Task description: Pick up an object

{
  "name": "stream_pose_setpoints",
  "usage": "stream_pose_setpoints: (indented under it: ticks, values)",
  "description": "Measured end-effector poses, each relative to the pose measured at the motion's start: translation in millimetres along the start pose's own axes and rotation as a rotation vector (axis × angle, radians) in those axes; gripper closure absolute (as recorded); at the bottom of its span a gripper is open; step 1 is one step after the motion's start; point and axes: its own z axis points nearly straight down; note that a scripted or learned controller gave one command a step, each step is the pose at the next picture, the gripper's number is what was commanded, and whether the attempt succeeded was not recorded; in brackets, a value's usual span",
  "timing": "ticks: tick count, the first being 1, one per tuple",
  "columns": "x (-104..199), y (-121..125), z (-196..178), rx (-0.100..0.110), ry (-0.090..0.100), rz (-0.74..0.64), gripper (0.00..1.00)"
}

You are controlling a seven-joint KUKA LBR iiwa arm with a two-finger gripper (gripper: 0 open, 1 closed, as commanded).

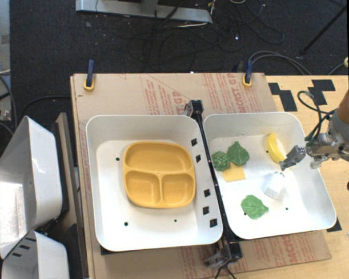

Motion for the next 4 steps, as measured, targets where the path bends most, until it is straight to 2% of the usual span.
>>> stream_pose_setpoints:
  ticks: [1, 2, 3, 4]
  values:
    - [-0.3, 0.7, 42.5, 0.002, 0.000, 0.002, 0.00]
    - [0.1, 2.0, 105.2, 0.001, 0.001, 0.003, 0.00]
    - [0.3, 2.2, 105.8, 0.000, 0.000, 0.003, 0.00]
    - [0.2, 2.7, 95.5, -0.002, -0.001, 0.003, 1.00]
